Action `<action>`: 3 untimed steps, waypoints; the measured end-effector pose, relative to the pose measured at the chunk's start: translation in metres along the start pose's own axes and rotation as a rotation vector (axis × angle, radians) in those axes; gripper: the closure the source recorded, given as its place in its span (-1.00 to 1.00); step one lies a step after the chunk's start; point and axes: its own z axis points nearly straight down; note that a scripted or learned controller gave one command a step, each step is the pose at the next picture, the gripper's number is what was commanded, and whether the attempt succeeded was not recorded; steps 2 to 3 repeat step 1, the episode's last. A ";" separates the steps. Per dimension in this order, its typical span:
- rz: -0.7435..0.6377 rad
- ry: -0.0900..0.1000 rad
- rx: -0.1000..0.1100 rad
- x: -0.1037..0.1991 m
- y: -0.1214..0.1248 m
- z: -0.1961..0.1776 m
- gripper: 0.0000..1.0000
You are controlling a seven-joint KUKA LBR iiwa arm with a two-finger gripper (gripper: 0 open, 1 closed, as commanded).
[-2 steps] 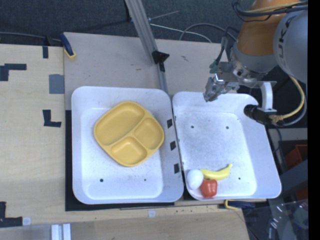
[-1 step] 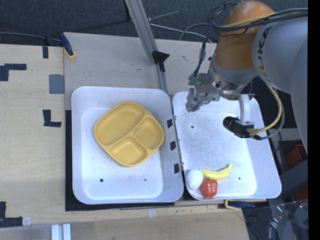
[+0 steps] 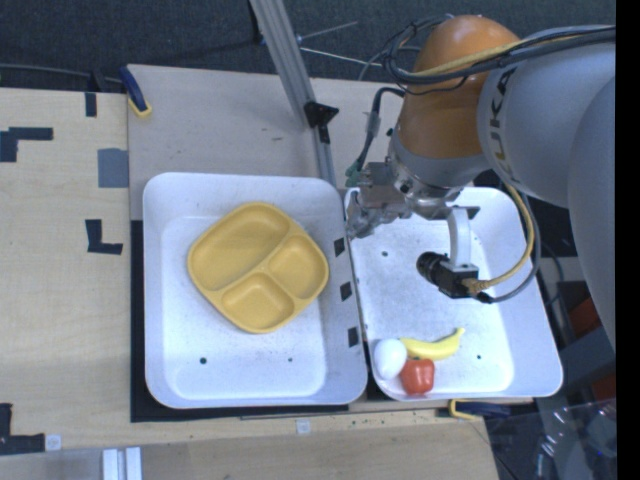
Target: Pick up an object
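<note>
A pale wooden bench [image 3: 60, 298] is seen from above, marked with short strips of black tape, and two shallow white bins are set on it side by side. A slanted metal rail [image 3: 285, 58] is fixed behind them.

The gripper [image 3: 366, 216] is placed over the far left corner of the right bin [image 3: 520, 353], close to the wall shared with the other bin. Whether it is released or clenched cannot be told, since its tip is masked by the wrist above it. Nothing is seen to be held by it, and no loose thing is touched by it.

Three small things are gathered in the near left corner of the right bin, well apart from the gripper. A banana [image 3: 433, 346] is laid there with its long axis running from left to right, rising slightly towards the right end; its curve is bowed towards the near wall. Just below it a white egg [image 3: 389, 356] is set on the left and a red pepper [image 3: 418, 375] on the right, both touching or nearly touching the banana.

In the left bin [image 3: 165, 358] a yellow plate [image 3: 257, 266] with three compartments is laid flat, nearer the far wall, and its widest compartment is turned towards the far left.
</note>
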 end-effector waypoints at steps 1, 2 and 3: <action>0.001 -0.002 0.002 0.044 -0.023 0.022 1.00; 0.001 -0.002 0.002 0.044 -0.023 0.022 1.00; 0.001 -0.002 0.002 0.044 -0.023 0.022 1.00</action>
